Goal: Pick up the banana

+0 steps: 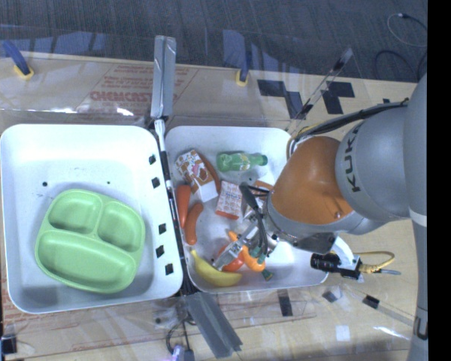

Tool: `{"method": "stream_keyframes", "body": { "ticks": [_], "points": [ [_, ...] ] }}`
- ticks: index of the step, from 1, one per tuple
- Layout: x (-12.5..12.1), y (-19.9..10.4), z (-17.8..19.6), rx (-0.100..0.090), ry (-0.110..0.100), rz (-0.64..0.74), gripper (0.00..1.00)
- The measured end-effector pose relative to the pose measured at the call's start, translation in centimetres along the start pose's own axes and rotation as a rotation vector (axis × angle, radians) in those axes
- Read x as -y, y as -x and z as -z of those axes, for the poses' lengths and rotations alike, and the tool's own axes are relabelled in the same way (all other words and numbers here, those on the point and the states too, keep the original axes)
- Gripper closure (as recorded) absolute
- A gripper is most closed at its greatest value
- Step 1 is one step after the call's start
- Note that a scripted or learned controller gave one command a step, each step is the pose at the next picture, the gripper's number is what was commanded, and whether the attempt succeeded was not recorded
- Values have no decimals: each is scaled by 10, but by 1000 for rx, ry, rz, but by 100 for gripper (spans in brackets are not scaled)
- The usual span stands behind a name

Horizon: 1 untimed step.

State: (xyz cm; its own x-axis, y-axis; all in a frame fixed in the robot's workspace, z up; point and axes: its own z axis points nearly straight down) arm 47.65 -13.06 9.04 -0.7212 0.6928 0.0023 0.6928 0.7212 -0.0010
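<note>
My arm [338,179] reaches in from the right over the right-hand bin [282,135], low among the clutter. My gripper [240,253] hangs near the bin's front edge — I cannot tell how it is set. The banana [213,274] lies just beside it, toward the bin's front-left corner, on the floor along the front wall, its long axis running roughly left to right — so the coming move is a short one, forward and left.

Banana [214,275] — yellow, curved, laid flat on the floor of the right-hand bin. It is seen just below and left of the claw [237,256], its upper edge partly covered by the fingers — not clasped between them.
</note>
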Motion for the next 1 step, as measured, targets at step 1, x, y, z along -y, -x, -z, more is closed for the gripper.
{"method": "stream_keyframes", "body": {
  "ticks": [1],
  "points": [
    [-21, -20, 0, 0, 0, -578, 0]
  ]
}}
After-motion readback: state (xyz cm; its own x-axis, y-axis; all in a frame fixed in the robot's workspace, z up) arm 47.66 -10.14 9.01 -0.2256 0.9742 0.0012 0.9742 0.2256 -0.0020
